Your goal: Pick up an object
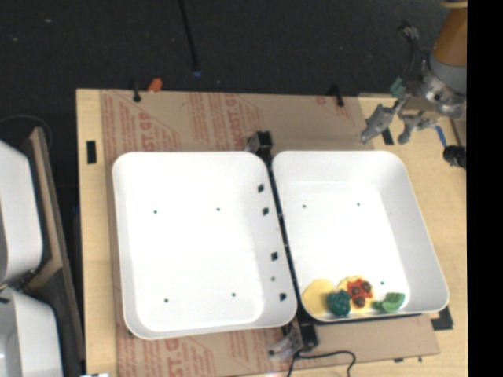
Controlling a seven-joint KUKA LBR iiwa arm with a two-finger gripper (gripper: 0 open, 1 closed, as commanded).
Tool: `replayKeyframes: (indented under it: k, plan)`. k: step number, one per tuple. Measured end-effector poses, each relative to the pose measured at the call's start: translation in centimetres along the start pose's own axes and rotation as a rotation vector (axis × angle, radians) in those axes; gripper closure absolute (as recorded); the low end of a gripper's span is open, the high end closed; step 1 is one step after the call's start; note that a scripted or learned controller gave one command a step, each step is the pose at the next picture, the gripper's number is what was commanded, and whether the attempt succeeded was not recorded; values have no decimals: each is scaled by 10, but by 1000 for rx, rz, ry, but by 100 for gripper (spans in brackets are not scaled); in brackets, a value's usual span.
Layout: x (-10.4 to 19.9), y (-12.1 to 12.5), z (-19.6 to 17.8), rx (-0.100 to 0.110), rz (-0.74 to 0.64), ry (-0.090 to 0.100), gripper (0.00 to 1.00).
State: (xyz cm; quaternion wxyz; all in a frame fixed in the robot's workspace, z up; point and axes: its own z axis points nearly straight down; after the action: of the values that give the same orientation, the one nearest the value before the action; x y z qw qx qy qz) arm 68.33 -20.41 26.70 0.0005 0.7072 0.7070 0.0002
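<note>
Beyond the far right corner of the right bin [409,203], up at the top right of my view, I see the gripper [387,129] hanging over the bare bench [440,210], outside both bins. Its two fingers [372,126] stand spread apart with nothing between them, so I read it as open and carrying nothing. The grey arm with its orange band [449,38] comes in above it from the right. Well apart from the gripper, the objects sit bunched in the near corner of the right bin, against its front wall: a pale yellow flat piece [316,297], a teal lump [339,304] resting on it, a red and dark piece [359,289] just beside the teal one, and a green piece [389,301] to their right. I cannot tell exactly what each item is. To the left, the left bin [126,234] lies touching its neighbour along the middle seam.
</note>
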Motion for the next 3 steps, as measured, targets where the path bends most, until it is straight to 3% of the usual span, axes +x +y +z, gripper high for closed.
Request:
replayKeyframes:
  k: [1, 2, 3]
  plan:
    - [39, -67, -87, -10, -2, -1, 0]
    - [16, -67, 174, 14, 1, 3, 0]
    - [46, -87, 166, 0, -1, 1, 0]
